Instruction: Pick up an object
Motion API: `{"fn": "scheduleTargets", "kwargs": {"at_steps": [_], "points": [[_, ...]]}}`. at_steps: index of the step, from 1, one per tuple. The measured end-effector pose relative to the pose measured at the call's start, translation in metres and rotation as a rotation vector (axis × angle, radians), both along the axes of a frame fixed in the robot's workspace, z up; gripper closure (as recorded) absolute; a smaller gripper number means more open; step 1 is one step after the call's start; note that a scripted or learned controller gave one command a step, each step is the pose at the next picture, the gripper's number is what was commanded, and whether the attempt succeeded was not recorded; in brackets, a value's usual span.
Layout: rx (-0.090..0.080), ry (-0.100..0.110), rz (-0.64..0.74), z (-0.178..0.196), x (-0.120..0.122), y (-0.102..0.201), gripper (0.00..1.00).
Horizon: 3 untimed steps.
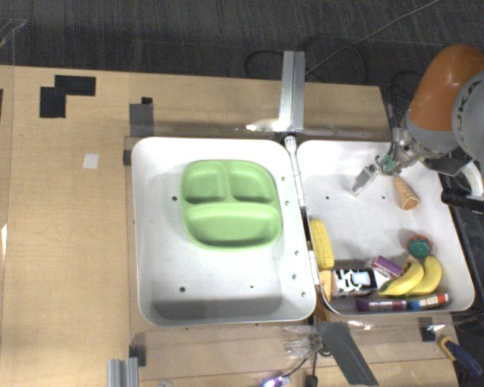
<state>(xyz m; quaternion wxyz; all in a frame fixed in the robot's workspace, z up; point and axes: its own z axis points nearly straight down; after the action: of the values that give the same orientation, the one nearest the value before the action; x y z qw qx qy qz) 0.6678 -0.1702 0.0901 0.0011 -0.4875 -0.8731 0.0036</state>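
Currently the gripper [369,176] hangs over the right bin [339,208] near its far edge; jaw state cannot be determined. Nearest candidate, the ice-cream cone [405,193], lies just beside it: probably light, rigid, tapered; grasp across its wide end.

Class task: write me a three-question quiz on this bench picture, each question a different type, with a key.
1. True or false: the green tray lies in the right bin.
2. Multiple choice: which thing lies nearest the gripper? A) the bananas B) the cone C) the corn
3. Fill in: the corn lies along the right bin's ____ wall, as the camera sees it.

Key
1. False; it lies in the left bin.
2. B
3. left
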Motion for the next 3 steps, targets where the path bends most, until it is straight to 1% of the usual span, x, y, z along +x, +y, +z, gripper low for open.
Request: {"fn": "scheduleTargets", "kwargs": {"at_steps": [1,2,3], "points": [[0.003,-0.015,0.049,0.091,-0.045,-0.029,0.0],[0.001,-0.017,0.342,0.001,-0.067,-0.035,0.0],[0.002,0.0,0.371,-0.001,-0.006,0.013,0.0]]}}
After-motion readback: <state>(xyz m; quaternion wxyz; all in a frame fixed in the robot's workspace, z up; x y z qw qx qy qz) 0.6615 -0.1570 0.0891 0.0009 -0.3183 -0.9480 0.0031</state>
